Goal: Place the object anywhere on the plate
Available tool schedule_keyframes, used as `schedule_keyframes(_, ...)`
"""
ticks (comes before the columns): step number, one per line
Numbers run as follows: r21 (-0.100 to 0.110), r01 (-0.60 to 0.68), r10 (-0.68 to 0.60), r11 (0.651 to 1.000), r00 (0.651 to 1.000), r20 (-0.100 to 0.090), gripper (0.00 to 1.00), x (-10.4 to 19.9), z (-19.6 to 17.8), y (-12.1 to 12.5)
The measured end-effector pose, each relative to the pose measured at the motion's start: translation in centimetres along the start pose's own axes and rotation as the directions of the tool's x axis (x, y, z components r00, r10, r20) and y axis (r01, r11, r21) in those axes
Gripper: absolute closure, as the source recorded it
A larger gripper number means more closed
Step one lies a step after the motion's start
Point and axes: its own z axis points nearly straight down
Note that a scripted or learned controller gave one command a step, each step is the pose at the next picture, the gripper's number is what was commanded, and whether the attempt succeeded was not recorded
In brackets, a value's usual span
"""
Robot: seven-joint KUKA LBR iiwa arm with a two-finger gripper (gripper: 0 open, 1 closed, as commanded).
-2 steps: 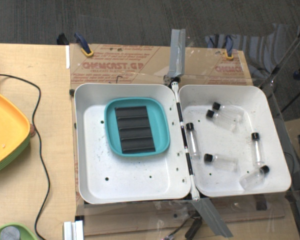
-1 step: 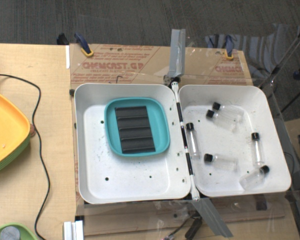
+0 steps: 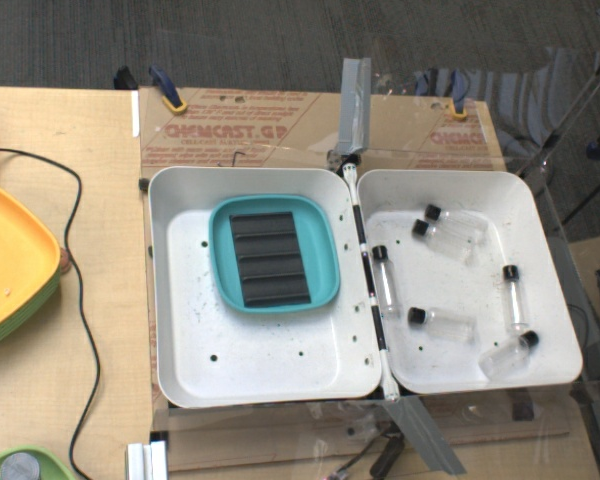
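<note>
Plate: a teal, rounded-square plate [image 3: 325,258] lay in the left bin [image 3: 180,348], towards its far half, with a dark ribbed block [image 3: 269,258] lying on its middle.
Objects: six clear vials with black caps lay scattered in the right bin [image 3: 460,378], all well apart from the plate and none on it.
Far pair: two vials [image 3: 450,218] [image 3: 442,236] lay close together near the far side, caps pointing left.
Left wall: one vial [image 3: 384,280] lay along the wall between the two bins, cap at its far end.
Right side: one vial [image 3: 515,298] lay lengthwise near the right wall; another [image 3: 510,353] lay tilted in the near right corner.
Middle: one vial [image 3: 442,322] lay crosswise, cap to the left.
Tool: its state could not be told, nor how the vials lay relative to it.
Hard to make out: the glass bodies nearly vanished against the white bin; the caps marked them best.
Cut off: stacked yellow dishes [image 3: 10,268] ran off the left edge of the desk [image 3: 80,148], and a black cable [image 3: 80,268] trailed past them.
Behind the bins: a cardboard sheet [image 3: 240,128] with red print, held by clamps [image 3: 168,90].
</note>
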Motion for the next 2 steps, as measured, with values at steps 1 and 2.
schedule_keyframes(1, 0.000, 0.000, 0.000, 1.000, 1.000, 0.000, 0.00, 1.34, 0.01, 0.27)
schedule_keyframes(2, 0.001, -0.001, 0.001, 1.000, 1.000, 0.001, 0.00, 1.24, 0.04, 0.27)
